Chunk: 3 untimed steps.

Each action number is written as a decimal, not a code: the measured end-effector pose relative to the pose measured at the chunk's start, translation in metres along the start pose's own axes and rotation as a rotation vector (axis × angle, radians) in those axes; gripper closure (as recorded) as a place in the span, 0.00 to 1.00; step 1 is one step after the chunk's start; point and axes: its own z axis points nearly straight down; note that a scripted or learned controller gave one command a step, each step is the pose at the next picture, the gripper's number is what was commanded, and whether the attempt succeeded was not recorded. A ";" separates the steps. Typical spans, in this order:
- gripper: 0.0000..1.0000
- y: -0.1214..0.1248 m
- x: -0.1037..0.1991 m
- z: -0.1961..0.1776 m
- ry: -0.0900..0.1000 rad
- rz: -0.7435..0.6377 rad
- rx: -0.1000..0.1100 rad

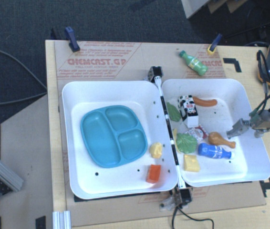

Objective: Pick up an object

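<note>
A brown drumstick [220,139] lies flat in the right bin [249,168].

Glossy white plastic bins [73,104], smooth matt blue plastic divided plate [113,135], printed brown cardboard bench cover [101,58], shiny green plastic bottle [193,63]

Two white bins [73,97] sit side by side, with one blue divided plate [114,135], two blue clamps [71,38], one green bottle [193,63] and one blue bottle [214,151].

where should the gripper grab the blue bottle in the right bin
Grip the blue bottle across its middle, coming straight down. It lies on its side, running left to right, so its narrow width probably suits the fingers. The chicken leg lies close above it, so stay centred.
</note>
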 end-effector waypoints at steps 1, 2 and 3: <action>0.00 -0.010 0.056 0.119 0.000 -0.001 -0.001; 0.00 0.058 0.092 0.119 0.000 -0.002 -0.001; 1.00 0.058 0.092 0.109 0.000 -0.001 -0.002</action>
